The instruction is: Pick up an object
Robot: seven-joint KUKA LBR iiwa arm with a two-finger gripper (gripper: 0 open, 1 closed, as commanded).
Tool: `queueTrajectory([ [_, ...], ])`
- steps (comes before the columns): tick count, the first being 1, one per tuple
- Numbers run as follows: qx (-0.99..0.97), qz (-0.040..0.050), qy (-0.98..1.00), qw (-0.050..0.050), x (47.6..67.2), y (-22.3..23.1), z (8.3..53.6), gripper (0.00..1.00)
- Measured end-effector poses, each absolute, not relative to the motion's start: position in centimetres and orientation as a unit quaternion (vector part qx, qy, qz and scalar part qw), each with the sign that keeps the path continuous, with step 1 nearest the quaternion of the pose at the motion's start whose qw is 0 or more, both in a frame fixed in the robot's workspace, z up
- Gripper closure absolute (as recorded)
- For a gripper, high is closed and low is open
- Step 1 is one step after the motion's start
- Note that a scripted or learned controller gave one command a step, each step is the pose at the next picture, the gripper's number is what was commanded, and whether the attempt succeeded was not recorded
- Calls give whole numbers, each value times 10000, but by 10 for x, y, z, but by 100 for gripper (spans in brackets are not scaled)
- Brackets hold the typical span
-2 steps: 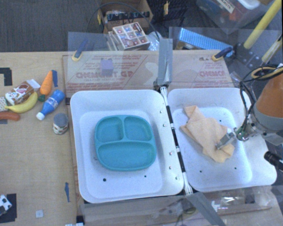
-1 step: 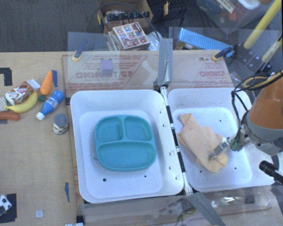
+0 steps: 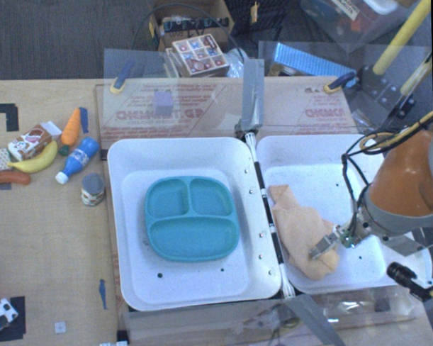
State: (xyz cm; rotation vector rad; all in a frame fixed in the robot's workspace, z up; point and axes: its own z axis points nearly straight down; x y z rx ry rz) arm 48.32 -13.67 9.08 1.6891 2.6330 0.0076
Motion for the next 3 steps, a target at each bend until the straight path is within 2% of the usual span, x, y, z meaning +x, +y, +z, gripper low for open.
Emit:
queueTrajectory([
  [1, 6681, 33, 7440, 64, 552, -131, 91, 0],
  [2, 6672, 51, 7448, 82, 553, -130, 102, 100],
  [3, 7037, -6, 7105, 2, 561, -81, 238, 100],
])
